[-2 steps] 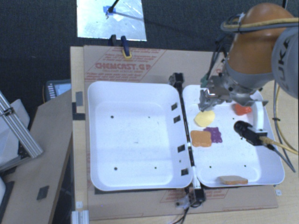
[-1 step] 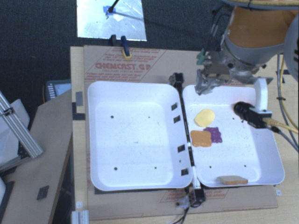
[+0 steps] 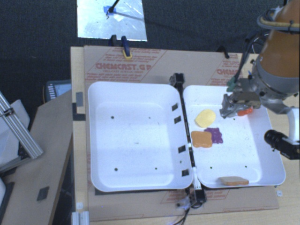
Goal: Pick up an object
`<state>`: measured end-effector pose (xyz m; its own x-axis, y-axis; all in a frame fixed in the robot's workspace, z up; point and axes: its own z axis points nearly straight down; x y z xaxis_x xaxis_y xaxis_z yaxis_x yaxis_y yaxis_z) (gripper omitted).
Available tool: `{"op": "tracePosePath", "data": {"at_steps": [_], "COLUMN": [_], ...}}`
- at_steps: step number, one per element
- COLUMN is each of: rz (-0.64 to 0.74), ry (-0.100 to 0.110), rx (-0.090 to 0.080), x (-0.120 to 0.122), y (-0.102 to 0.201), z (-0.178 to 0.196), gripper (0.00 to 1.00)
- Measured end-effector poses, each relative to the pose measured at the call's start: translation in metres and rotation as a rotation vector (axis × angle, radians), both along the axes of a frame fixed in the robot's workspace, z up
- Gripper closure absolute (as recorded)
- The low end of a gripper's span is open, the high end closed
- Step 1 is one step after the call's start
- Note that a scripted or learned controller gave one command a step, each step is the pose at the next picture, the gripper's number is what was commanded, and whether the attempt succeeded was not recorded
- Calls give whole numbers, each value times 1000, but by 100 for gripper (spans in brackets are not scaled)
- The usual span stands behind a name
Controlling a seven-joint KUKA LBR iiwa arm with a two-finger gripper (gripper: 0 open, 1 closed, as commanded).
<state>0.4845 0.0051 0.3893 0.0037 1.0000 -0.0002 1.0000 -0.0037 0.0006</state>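
Tan flat wooden block (image 3: 233, 181) near front rim of right white bin (image 3: 262, 144), well below gripper (image 3: 229, 110). Orange slab (image 3: 202, 139), purple lump (image 3: 215, 134), yellow disc (image 3: 205, 118) closer beneath-left. Small orange-red piece (image 3: 244, 111) beside jaws; jaw state unclear. Nothing lifted; pick outstanding.

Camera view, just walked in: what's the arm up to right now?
The arm reaches in from the right, with its gripper low over the right bin, near the far side. Next to it sits a small orange-red piece, and I can't tell whether it is held. A yellow piece, an orange piece, a purple piece and a tan block lie in that bin.
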Motion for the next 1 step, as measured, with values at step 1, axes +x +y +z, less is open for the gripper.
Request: {"op": "tracePosePath", "data": {"at_steps": [1], "rz": [12], "ry": [-1], "rx": [1], "x": [64], "y": [55], "z": [-54], "gripper": [100]}}
